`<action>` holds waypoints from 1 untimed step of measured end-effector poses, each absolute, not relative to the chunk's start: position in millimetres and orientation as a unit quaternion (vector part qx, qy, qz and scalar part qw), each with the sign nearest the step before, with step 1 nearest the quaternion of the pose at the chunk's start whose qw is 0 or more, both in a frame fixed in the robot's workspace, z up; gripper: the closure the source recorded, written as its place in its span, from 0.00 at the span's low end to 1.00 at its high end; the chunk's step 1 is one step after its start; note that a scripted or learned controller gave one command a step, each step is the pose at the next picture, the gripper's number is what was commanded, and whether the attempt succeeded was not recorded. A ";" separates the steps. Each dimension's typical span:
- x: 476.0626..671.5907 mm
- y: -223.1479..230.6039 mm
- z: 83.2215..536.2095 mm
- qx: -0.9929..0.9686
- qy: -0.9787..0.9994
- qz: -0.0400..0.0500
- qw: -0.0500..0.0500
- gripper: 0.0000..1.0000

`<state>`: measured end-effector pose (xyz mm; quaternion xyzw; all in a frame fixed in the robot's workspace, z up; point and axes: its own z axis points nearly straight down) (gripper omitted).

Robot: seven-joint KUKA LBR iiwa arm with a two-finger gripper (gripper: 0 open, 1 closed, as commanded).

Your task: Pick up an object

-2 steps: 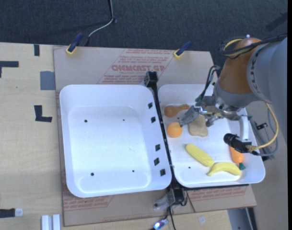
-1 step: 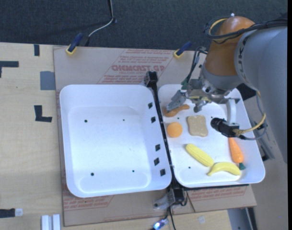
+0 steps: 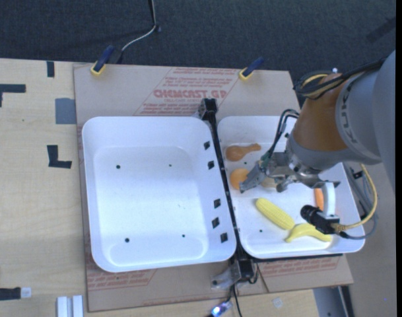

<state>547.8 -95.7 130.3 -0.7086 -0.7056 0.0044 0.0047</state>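
Note:
My gripper [image 3: 261, 179] reaches into the right bin [image 3: 253, 240] from the right, low over the bin's left half. Its fingers are spread apart with nothing between them. An orange round object [image 3: 237, 177] lies just left of the fingertips, near the divider. A tan drumstick-shaped piece [image 3: 242, 152] rests above it toward the bin's back. A yellow corn cob [image 3: 274, 213] lies below the gripper, and a yellow banana [image 3: 308, 232] sits at the bin's front right. An orange carrot-like piece [image 3: 318, 196] pokes out under the wrist.
The left bin [image 3: 101, 177] stands beside the right one, split from it by a black divider [image 3: 217, 177]. Both rest on a cardboard sheet [image 3: 181, 91] held by two blue-yellow clamps. A black cable runs in from the top.

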 end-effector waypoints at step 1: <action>628.2 -32.4 186.8 -0.704 -0.710 -0.003 -0.003 0.00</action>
